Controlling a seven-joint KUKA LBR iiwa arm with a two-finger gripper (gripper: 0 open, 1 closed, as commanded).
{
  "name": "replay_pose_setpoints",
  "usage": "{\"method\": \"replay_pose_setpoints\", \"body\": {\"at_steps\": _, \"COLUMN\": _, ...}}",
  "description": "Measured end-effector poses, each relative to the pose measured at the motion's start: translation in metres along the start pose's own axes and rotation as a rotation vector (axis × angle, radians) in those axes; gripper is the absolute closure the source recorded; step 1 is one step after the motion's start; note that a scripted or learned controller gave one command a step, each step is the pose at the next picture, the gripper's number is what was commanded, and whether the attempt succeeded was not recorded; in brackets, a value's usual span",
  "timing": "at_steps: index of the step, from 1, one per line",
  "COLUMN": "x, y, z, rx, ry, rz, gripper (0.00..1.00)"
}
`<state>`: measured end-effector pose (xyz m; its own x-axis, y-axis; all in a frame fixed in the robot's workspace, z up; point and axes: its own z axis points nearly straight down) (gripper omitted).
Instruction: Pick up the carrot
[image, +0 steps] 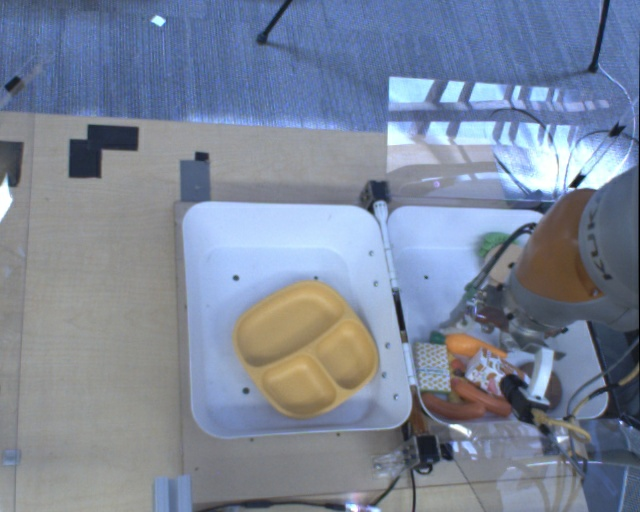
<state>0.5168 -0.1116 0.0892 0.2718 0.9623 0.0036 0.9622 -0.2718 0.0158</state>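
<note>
One gripper (497, 347) hangs low over the right bin (430, 250), and honestly we can't tell how it's set from up here. Right under it we see the carrot (462, 344) in a small pile by the bin's near edge. Next door, the left bin (210, 300) holds a yellow divided plate (305, 347).

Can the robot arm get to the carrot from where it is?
Probably yes. The gripper hangs right over the carrot in the right bin, though other toy foods crowd close around it and could get bumped.
</note>
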Motion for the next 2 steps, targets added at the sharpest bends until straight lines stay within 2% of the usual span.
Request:
{"method": "replay_pose_setpoints", "body": {"at_steps": 1, "x": 0.007, "y": -0.026, "z": -0.001, "rx": -0.008, "ry": -0.001, "rz": 0.205, "gripper": 0.0}}
{"method": "replay_pose_setpoints", "body": {"at_steps": 2, "x": 0.01, "y": -0.022, "z": -0.012, "rx": -0.016, "ry": 0.003, "rz": 0.201, "gripper": 1.0}}
